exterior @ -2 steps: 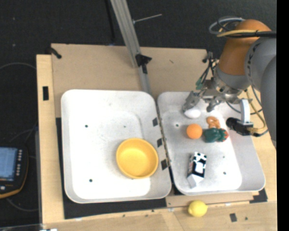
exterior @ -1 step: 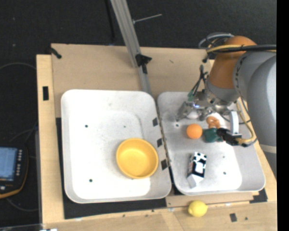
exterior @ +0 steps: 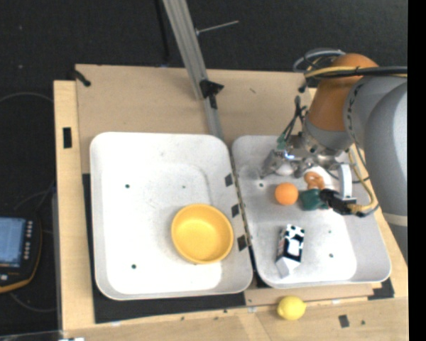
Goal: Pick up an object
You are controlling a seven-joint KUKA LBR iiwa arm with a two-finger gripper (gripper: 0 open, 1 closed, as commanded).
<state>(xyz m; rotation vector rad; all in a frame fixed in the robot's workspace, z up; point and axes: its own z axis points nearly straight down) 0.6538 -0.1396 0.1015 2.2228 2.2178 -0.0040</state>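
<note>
White bins number two: the left bin (exterior: 128, 162) holds one yellow bowl (exterior: 202, 233); the right bin (exterior: 341, 261) holds one orange ball (exterior: 286, 194), one teal object (exterior: 311, 201) and one black-and-white carton (exterior: 290, 249). One yellow lemon (exterior: 291, 307) lies on the table (exterior: 142, 98). The arm (exterior: 341, 98) reaches down over the right bin's far edge, its gripper (exterior: 291, 158) just above the ball; whether it is parted or closed, I cannot tell.

- Arm (exterior: 383, 133): smooth grey casing, rounded in section.
- Orange band (exterior: 334, 98): glossy, domed, directly above the wrist.
- Cables (exterior: 319, 61): thin black and light loops running over the band, with others beside the wrist.
- Gripper (exterior: 287, 158): small, metallic grey-white parts; fine detail is indistinct.
</note>
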